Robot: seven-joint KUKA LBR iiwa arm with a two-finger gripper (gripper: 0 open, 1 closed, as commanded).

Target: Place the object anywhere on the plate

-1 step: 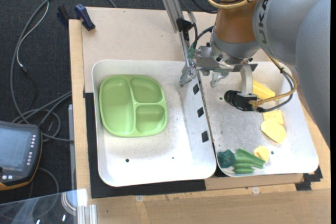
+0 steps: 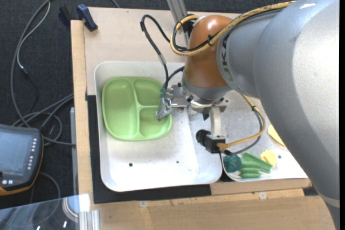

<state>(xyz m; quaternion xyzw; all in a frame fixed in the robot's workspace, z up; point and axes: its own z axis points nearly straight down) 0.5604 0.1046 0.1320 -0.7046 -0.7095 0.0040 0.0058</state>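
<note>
The jaws (image 2: pixel 163 106) hang over the right edge of the green plate (image 2: pixel 129 107), at the rim where the plate's dividers meet its right side. They are small, metallic and partly hidden by the wrist above them, so whether they are spread or clenched cannot be told, and nothing can be made out between them. Above them sits the orange band (image 2: pixel 207 51) of the arm (image 2: pixel 291 78), whose broad grey body comes in from the right and covers much of the right bin (image 2: pixel 237 116). Black and yellow cables (image 2: pixel 156 46) loop around the wrist.

The plate is pale green with 3 compartments, rounded corners and a raised rim. It lies flat in the left bin (image 2: pixel 145 164), toward that bin's far edge.

In the right bin's near corner lie a green toy vegetable (image 2: pixel 249 165) and a small yellow piece (image 2: pixel 268 158) just beside it, well apart from the plate. Both bins sit on the table (image 2: pixel 118 35), and a blue clamp (image 2: pixel 86 16) grips the table's far left corner.
</note>
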